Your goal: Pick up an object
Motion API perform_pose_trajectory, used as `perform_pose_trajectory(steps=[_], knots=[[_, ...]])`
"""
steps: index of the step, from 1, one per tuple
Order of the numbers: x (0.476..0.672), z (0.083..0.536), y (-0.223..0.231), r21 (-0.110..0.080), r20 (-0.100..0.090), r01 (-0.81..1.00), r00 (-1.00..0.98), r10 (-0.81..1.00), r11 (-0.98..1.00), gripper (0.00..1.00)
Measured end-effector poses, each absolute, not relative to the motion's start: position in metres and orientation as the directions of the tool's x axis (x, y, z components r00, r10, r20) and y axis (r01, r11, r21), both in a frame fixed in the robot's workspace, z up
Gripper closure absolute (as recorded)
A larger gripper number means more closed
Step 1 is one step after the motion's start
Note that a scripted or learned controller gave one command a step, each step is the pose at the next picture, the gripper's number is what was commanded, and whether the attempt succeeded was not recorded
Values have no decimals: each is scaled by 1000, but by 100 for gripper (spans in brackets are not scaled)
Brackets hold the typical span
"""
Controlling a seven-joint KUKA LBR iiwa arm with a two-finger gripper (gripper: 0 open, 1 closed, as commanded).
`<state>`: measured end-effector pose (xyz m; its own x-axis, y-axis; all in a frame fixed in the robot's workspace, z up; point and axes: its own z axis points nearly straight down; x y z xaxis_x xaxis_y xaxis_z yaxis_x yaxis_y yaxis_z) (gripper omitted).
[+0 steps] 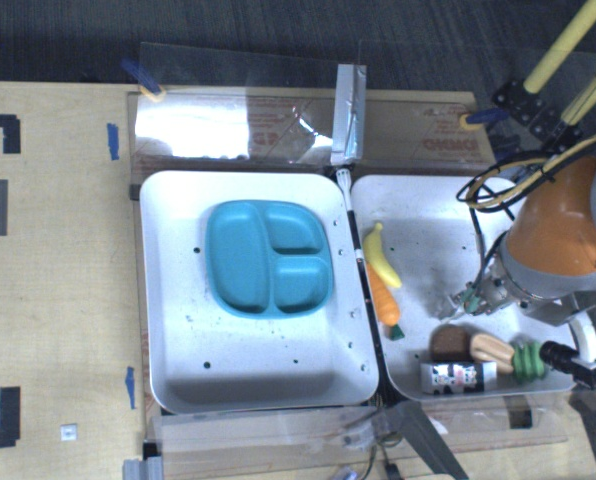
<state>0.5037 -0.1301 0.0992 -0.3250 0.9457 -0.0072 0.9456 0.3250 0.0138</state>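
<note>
Low over the right bin (418,208) (near a banana (380,258)), the end effector (468,300).

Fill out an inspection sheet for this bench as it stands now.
Surface: wooden bench bearing two white bins, left bin and right bin.
Job's things: banana and carrot by the right bin's left wall; brown piece, tan piece, green piece, bottle along its near wall.
Clutter: blue divided tray in the left bin.
Grippers: gripper low over the right bin, state unclear.
Cables: black and yellow cables by the arm.
Surroundings: clear plastic sheet behind the bins.
</note>
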Motion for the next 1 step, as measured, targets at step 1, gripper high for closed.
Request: perform_pose_trajectory(steps=[1], knots=[[562, 92, -114, 1, 1, 1000, 5, 1000, -5, 100]])
